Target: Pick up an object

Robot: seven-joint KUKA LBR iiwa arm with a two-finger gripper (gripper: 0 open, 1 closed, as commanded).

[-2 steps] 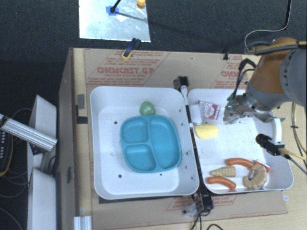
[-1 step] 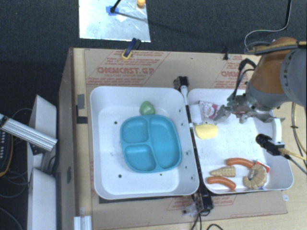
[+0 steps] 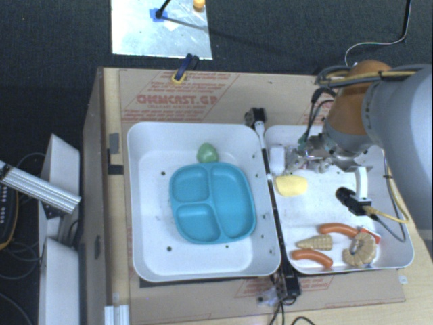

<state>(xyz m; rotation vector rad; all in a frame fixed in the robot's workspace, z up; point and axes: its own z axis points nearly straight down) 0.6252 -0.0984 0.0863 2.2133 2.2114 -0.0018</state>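
**Entry: two-finger gripper low over the right white plastic bin, pale yellow rounded lump just beside it.**

I read the gripper at the bin's far end, close to the wall shared with the other bin, and I cannot tell whether it is open or closed. The pale yellow rounded lump lies on the bin floor just beside the gripper, on its near side. Well apart from the gripper, at the near end, lie an upper orange-red sausage-shaped piece, a tan ribbed cone, a lower orange-red sausage-shaped piece and a tan knobbly biscuit-like piece. Across the shared wall from the gripper, the left white plastic bin holds a blue three-compartment plastic plate. A small green rounded piece sits at the plate's far rim.
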